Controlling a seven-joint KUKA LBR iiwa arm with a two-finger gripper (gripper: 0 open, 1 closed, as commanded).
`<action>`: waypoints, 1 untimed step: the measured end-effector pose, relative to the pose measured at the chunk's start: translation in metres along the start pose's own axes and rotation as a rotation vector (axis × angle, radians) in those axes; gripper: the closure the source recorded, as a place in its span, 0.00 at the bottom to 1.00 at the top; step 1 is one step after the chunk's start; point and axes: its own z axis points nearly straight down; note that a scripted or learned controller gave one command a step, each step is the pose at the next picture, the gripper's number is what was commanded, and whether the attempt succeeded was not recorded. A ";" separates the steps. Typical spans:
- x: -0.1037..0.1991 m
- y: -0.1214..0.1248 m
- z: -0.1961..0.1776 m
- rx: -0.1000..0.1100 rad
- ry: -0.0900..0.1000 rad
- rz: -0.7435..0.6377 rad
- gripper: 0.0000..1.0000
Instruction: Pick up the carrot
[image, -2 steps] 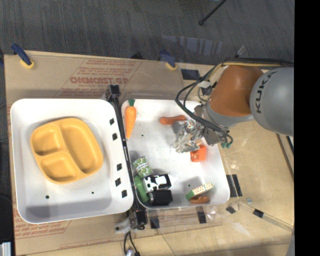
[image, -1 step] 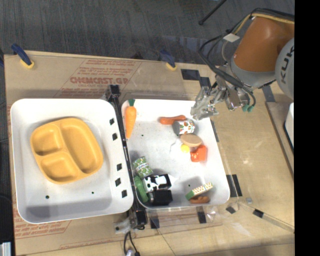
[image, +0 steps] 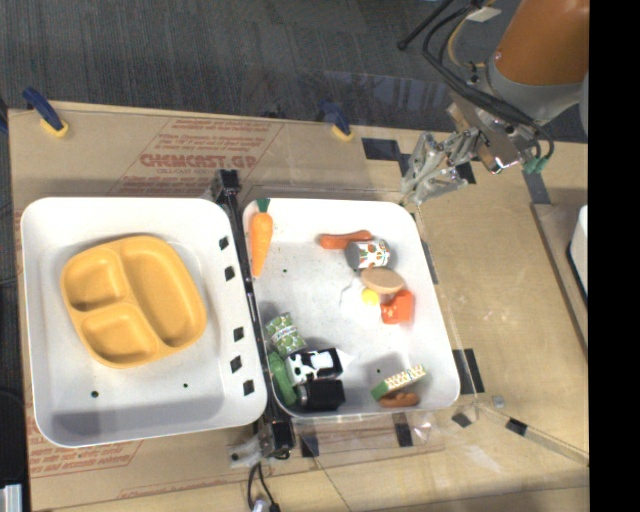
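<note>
My tool (image: 425, 180) hangs above the right bin's far corner, holding nothing; its opening I cannot tell. Approach step: the carrot (image: 260, 236) lies untouched against the left wall, so I must travel left and descend.

You see an orange carrot (image: 260, 238) with green top, yellow divided tray (image: 133, 299), two white bins (image: 40, 300), black-and-white cow-patterned toy (image: 316, 365), red block (image: 399, 307), grey arm (image: 520, 60) with orange band.

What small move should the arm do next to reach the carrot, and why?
Probably travel left across the right bin until above the carrot. The gripper hangs outside that bin's far right corner, and the carrot lies at the far left wall, with nothing on top.
</note>
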 end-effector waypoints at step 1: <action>0.000 0.000 -0.005 -0.003 0.002 -0.074 1.00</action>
